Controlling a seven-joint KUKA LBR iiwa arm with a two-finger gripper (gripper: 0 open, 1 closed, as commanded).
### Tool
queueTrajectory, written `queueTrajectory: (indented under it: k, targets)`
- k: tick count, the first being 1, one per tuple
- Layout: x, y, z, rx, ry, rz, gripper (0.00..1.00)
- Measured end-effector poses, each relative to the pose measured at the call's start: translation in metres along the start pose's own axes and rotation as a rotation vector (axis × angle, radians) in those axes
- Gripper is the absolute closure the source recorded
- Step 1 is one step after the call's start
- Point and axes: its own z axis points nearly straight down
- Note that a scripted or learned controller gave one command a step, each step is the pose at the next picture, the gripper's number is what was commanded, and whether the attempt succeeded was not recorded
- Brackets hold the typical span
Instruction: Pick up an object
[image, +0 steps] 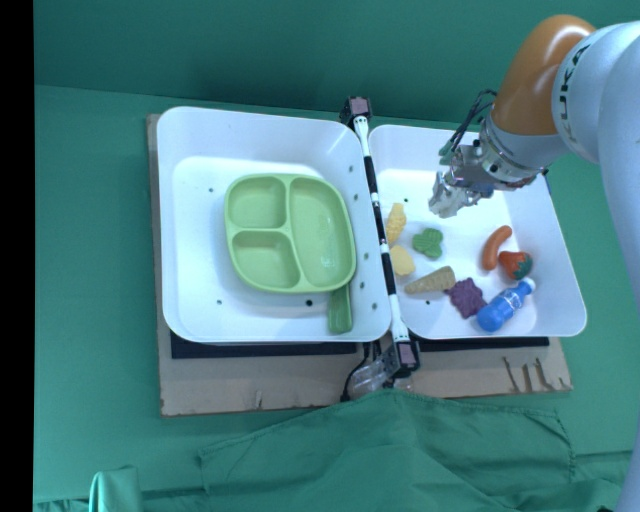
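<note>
My gripper hangs over the back of the right bin, above and just right of the green broccoli-like toy. Nothing shows between its fingers. Below it lie a yellow corn piece, a yellow block, an orange carrot wedge, a purple grape cluster, a blue bottle, an orange sausage and a red strawberry.
The left bin holds a light green divided plate and a green pickle-like piece at its front right. A black-and-white rail separates the bins. Green cloth covers the bench front.
</note>
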Motion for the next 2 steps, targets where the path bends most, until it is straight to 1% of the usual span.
queueTrajectory:
  k: [1,2]
  targets:
    - [-0.0196,0.0853,0.0002,-0.001,-0.001,-0.004,1.0]
    - [-0.0195,0.0817,0.0007,0.007,-0.001,-0.002,0.0]
